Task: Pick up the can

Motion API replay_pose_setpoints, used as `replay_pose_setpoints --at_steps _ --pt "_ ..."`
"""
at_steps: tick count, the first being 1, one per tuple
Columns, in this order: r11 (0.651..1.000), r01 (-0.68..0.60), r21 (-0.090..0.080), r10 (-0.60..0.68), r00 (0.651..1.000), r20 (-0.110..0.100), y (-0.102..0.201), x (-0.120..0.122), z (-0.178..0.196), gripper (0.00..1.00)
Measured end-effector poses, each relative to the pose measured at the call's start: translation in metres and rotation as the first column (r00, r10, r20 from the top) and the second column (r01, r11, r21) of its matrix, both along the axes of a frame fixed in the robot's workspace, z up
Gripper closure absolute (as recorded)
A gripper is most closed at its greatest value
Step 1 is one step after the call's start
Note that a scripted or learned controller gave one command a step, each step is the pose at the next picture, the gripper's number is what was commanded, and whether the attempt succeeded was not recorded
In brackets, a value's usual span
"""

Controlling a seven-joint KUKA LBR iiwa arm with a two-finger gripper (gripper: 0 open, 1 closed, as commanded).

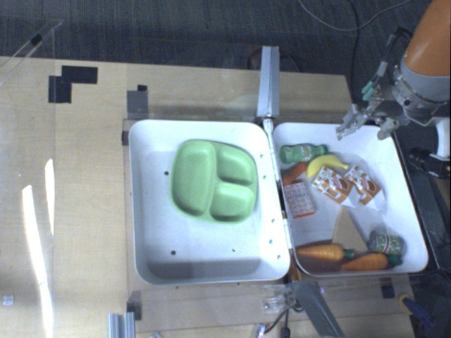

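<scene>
One can (385, 243) lies on side, lower right of right bin (403, 162), touching carrot (366, 262). Likely light, rigid, smooth, apt to roll; grip across body. Gripper (366, 127) upper right, jaws spread, holding nothing.

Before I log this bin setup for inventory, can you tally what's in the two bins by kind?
Green divided tray: 1, in the left bin
Green bottle: 1
Banana: 1
Carrots: 2, with perhaps a third partly hidden under the banana
Snack packets: 2
Red-printed card: 1
Tan wedge: 1
Can: 1
Total: 10, or 11 with the hidden carrot
</scene>
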State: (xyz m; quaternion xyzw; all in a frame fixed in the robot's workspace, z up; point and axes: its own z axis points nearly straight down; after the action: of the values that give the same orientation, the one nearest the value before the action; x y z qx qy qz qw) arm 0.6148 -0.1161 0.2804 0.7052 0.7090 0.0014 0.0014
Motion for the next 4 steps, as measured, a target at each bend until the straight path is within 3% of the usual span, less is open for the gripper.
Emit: replay_pose_setpoints --at_steps 1,2,3,4 --pt "0.999 -0.042 0.000 0.042 0.999 0.000 0.026 0.028 -0.108 0.00" --pt "1.000 -0.018 -0.002 0.018 1.000 0.020 -0.020 -0.023 -0.171 0.00" --pt "1.000 -0.008 -0.002 0.008 1.000 0.004 -0.070 0.045 -0.166 0.00" --pt "0.999 0.048 -0.004 -0.048 0.998 0.037 -0.089 -0.007 -0.177 0.00"
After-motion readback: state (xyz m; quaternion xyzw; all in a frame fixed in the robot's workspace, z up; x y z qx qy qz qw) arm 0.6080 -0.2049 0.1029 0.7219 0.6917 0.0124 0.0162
